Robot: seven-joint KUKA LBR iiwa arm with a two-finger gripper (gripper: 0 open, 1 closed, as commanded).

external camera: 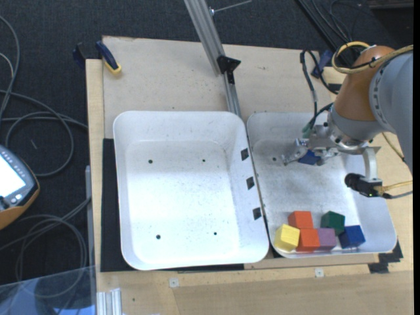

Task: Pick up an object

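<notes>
Camera view looks down at a slant on a wooden bench (164, 71) carrying two shallow white bins side by side. From the right comes the grey arm (394, 84) with its orange band (354, 90), its wrist hanging over the far part of the right bin (289, 176). The gripper (298, 155) points left and sits low over the bin floor. A small blue object (310, 159) shows at the gripper's tip, close against the metal parts, but the view is too small and cluttered there to tell whether the piece lies between the fingers or just beside them, and I cannot tell how wide the hand stands.

At the near edge of the right bin a cluster of blocks sits packed together, well apart from the gripper: a yellow block (287, 236) on the left, an orange block (302, 219) just behind it, a second orange block (309, 239) touching a purple block (327, 237), a dark green block (333, 220) farther back, and a blue block (352, 235) at the right end.

The left bin (184, 182) shows only its speckled white floor. Along the wall between the bins sit three small dark tabs (250, 182). A metal rail (207, 31) slants across the far side of the bench, and a blue-and-yellow clamp (108, 56) grips its far left corner.
</notes>
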